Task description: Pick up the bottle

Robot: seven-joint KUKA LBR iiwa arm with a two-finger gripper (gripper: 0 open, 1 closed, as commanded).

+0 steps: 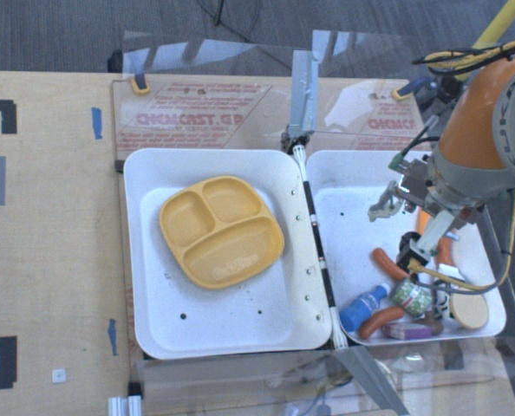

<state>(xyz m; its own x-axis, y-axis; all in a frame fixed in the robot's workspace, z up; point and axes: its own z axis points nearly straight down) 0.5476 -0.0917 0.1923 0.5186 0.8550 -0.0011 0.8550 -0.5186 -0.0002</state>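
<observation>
The bottle [361, 308] is small and blue with a paler cap end. It lies on its side in the front left corner of the right bin [344, 198]. My gripper [386, 204] hangs over the middle of that bin, well behind the bottle and apart from it. Nothing shows between its metal tips. The grey arm with its orange band [487, 120] reaches in from the right.
Crowded beside the bottle are two red sausages [387, 261] [381, 321], a green patterned ball [413, 299], a tan disc [470, 310], an orange piece [446, 248] and a pink item [411, 329]. A yellow divided plate [223, 230] sits in the left bin [145, 258].
</observation>
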